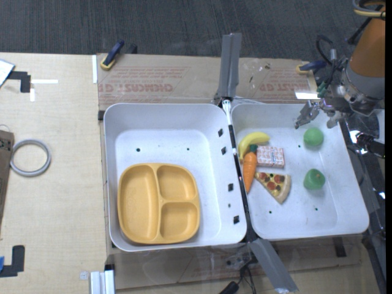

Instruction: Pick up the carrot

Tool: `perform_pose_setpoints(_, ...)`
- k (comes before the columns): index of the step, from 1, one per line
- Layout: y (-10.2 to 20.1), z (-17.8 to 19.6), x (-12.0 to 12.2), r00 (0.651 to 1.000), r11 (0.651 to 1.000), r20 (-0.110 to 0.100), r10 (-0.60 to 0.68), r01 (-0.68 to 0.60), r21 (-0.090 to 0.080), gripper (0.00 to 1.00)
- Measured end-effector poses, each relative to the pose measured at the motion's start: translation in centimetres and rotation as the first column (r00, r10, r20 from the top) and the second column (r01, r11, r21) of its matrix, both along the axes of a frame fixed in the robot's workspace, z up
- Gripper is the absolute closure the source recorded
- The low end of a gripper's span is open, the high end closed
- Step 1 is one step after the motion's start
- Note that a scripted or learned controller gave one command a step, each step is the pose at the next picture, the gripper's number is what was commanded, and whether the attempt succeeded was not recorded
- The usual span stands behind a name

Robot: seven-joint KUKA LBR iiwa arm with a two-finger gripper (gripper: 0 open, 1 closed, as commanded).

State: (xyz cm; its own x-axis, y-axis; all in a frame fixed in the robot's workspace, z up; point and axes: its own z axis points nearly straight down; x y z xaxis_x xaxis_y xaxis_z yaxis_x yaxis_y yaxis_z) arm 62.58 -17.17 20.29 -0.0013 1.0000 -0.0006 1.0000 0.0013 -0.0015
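Pizza slice (274, 185) near front of right bin (349, 219); carrot (249, 170) untouched against the bin's left wall, banana (252, 141) and cracker box (270, 157) crowding its top (tight approach); end effector (316, 116) at far rim, spread wide, holding nothing, beside a green ball (313, 137); whole pick left.

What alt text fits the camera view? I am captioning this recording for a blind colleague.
An orange carrot lies at the left edge of the right white bin beside a banana, a small box, a pizza slice and two green fruits, with the gripper near the bin's far rim. The left bin holds a yellow divided plate.
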Motion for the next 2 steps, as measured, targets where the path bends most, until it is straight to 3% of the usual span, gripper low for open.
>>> perform_pose_setpoints(1, 6.4, -10.2, -4.0, 0.998, 0.998, 0.003, 0.064, -0.064, 0.0, 0.0)
perform_pose_setpoints(2, 16.9, -1.2, 0.0, 1.0, 1.0, 0.0, -0.004, 0.004, -0.001, 0.0)
